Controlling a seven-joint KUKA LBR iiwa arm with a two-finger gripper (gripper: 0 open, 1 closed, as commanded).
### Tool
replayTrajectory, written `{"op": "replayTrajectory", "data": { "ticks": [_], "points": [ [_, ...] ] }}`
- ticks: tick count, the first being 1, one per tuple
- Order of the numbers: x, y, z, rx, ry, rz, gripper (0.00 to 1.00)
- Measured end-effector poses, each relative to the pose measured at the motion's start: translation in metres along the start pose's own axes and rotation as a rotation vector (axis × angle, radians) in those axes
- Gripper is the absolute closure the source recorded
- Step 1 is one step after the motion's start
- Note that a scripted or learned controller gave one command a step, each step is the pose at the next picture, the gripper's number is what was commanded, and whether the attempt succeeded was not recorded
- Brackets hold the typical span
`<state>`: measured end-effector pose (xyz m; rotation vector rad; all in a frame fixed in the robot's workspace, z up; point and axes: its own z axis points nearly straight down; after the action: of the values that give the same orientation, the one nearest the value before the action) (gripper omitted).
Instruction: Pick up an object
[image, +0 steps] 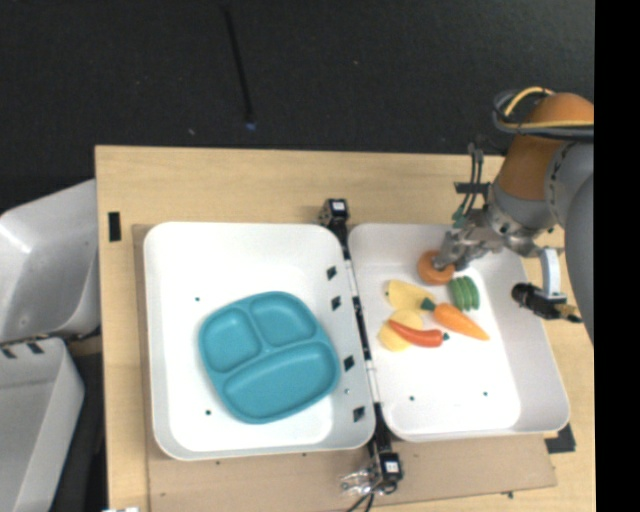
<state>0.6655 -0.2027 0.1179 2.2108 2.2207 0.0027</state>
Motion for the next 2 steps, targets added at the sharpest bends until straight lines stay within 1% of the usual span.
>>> {"op": "replayTrajectory", "data": {
  "ticks": [1, 2],
  "points": [
    [0.009, -0.001, -0.054, 0.001, 0.003, 0.001, 1.0],
    [-0.002, -0.004, -0.109, 0.0, 0.002, 0.004, 1.0]
  ]
}}
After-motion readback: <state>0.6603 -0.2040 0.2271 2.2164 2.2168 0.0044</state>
